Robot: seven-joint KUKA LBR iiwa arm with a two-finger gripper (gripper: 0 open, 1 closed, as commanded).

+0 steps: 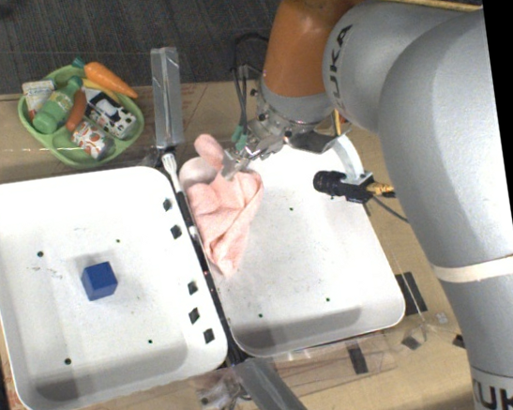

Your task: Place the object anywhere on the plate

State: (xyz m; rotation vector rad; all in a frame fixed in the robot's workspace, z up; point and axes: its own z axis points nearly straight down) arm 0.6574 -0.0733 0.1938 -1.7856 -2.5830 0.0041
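Observation:
A pink cloth (223, 215) with a rounded pink and white end hangs bunched at the upper left of the right bin (342, 272). It tapers to a point below and overlaps the divider between the bins. My gripper (235, 161) sits at the cloth's top edge, shut on a fold of it, and the cloth's creases run toward the grip. A green plate (38, 132) holding toy foods stands on the bench behind the left bin, up and to the left of the gripper.
A blue cube (99, 280) lies in the left bin (34, 373). A carrot and several small packets fill the green plate. The arm's large grey body covers the right side, and a black cable connector (334, 183) juts over the right bin.

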